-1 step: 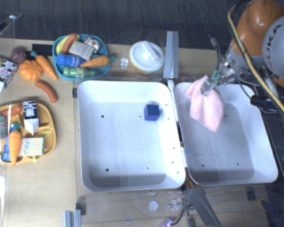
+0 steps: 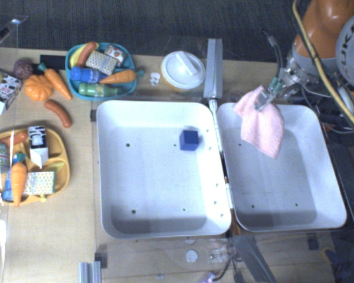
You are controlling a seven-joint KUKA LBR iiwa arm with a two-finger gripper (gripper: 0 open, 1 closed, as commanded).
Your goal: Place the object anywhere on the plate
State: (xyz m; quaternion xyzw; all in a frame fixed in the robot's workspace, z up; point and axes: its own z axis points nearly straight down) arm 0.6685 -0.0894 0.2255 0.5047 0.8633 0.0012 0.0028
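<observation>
A pink cloth (image 2: pixel 262 127) hangs over the back left part of the right bin (image 2: pixel 295 208), with its top corner pinched in my gripper (image 2: pixel 264 102). The gripper reaches in from the upper right and is shut on that corner. The rest of the cloth drapes down and toward the front. A small blue cube (image 2: pixel 189 139) sits in the back right part of the left bin (image 2: pixel 141 211). A round white plate (image 2: pixel 183 69) with a yellow rim stands on the bench behind the bins, just left of the gripper.
A blue bowl (image 2: pixel 76 90) of toy food stands at the back left. A yellow dish (image 2: pixel 62 170) with several toy items sits at the far left. Loose toy vegetables (image 2: pixel 38 87) lie between them. A grey post (image 2: pixel 211 69) rises behind the seam between the bins.
</observation>
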